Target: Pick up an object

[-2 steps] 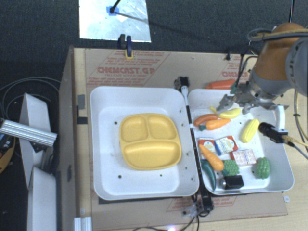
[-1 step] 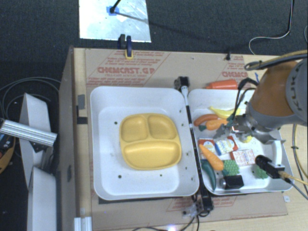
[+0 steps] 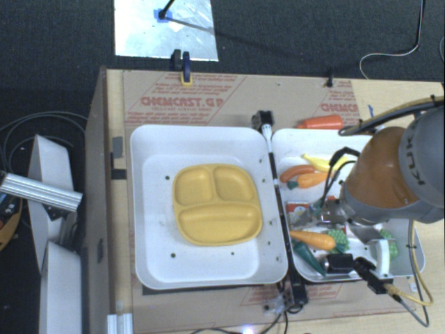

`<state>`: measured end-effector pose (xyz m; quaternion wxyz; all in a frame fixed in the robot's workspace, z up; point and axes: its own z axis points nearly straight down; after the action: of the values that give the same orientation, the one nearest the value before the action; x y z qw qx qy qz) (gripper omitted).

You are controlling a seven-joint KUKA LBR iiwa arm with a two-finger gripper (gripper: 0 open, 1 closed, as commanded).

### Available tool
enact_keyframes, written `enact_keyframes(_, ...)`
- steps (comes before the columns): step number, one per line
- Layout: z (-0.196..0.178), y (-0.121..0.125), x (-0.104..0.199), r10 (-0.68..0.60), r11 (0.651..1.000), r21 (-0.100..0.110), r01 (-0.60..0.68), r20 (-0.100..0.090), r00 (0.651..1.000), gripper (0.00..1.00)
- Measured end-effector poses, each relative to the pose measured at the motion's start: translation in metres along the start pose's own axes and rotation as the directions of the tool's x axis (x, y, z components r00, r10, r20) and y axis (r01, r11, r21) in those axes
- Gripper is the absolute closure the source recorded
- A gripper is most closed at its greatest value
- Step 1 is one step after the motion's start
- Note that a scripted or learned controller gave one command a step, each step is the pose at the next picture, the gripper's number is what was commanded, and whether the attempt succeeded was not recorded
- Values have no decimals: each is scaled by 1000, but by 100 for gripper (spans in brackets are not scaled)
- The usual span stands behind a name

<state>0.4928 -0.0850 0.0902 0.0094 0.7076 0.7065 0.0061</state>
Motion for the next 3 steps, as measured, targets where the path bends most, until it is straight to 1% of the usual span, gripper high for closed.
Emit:
enact_keyframes(1, -96, 83, -7, -4, 1000, 16, 4, -4, 1000, 0)
enact_keyframes(2, 3, 109, -18, -4, 1000, 10, 4, -5, 1000, 0)
enact_keyframes(3, 7, 166, -15, -6, 1000, 30, 6, -3, 1000, 0)
